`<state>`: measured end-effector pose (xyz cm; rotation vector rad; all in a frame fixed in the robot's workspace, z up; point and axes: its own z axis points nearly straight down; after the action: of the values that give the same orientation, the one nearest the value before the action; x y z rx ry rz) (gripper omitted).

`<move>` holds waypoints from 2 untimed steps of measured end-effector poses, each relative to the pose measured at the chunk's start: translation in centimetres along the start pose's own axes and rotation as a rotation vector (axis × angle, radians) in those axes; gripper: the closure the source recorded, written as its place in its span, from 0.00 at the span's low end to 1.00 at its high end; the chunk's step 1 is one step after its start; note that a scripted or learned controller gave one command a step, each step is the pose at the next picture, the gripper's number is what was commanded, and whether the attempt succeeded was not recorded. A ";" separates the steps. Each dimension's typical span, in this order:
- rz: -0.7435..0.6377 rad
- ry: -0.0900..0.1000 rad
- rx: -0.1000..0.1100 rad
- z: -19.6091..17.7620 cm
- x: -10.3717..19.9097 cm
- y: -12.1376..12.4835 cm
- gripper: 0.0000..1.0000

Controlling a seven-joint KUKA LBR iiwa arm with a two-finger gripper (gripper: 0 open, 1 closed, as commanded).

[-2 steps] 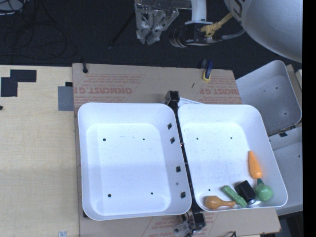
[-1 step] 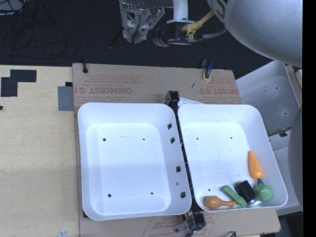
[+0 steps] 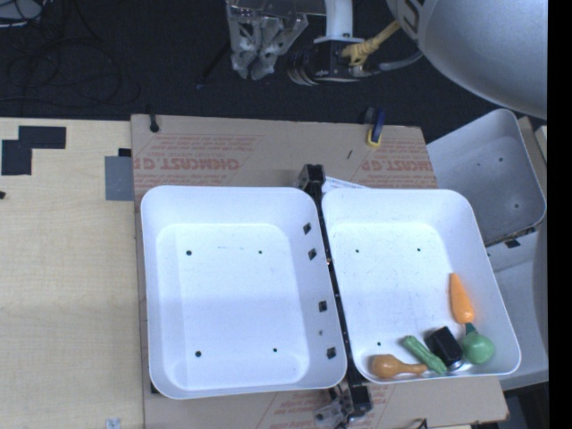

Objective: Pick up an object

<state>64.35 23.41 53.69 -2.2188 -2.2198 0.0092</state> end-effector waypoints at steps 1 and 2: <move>-0.001 0.001 -0.002 0.0 0.9 0.1 1.00; 0.000 0.000 0.000 0.0 0.0 0.0 1.00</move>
<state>64.35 23.44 53.69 -2.2189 -2.2195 0.0089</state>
